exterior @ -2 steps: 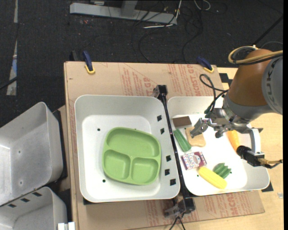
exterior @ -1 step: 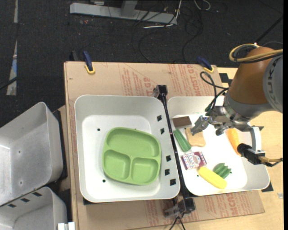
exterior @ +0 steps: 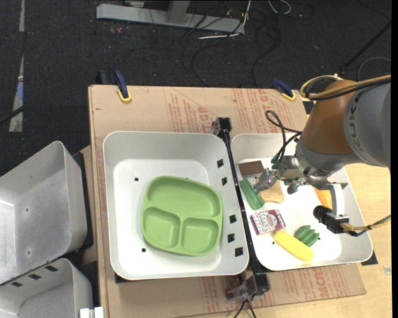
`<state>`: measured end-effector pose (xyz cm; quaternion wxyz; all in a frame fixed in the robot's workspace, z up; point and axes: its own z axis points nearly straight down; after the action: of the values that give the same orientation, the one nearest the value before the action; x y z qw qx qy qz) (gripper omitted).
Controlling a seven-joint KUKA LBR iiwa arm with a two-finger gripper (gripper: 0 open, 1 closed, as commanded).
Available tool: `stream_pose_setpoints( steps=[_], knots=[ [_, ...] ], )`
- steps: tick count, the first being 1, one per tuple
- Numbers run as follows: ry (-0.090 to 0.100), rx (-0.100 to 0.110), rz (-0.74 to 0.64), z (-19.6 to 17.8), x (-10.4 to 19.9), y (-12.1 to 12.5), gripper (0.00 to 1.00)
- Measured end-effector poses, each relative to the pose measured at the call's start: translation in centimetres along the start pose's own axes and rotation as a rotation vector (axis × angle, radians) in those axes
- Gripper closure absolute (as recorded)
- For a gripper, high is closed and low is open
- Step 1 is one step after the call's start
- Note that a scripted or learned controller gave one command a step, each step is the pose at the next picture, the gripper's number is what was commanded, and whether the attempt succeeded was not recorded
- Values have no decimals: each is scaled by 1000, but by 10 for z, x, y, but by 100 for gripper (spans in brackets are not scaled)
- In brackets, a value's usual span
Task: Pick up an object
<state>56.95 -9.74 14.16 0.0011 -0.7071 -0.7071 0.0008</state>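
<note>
Hovering Over the Right Bin

Nearest: yellow banana, green toy, purple packet on right bin floor. Farther: gripper low over tan piece and green stick; jaw state can't be made out. Left bin holds green divided plate.

A tan cardboard-covered bench top with red printing stands on a dark speckled carpet floor. Black cables trail across the floor near a flat grey metal bar. Blue-and-yellow clamps grip the bench's far edge.
</note>
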Motion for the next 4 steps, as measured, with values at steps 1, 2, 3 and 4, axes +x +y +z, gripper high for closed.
stream_pose_setpoints(
  steps=[1, 2, 3, 4],
  knots=[
    [-1, -6, 1, 49, 0, 1, 0],
    [-2, -13, 2, 35, 0, 4, 100],
    [-1, -4, 0, -9, -7, 7, 100],
    [-1, -5, 2, -63, -17, 3, 100]
  ],
)
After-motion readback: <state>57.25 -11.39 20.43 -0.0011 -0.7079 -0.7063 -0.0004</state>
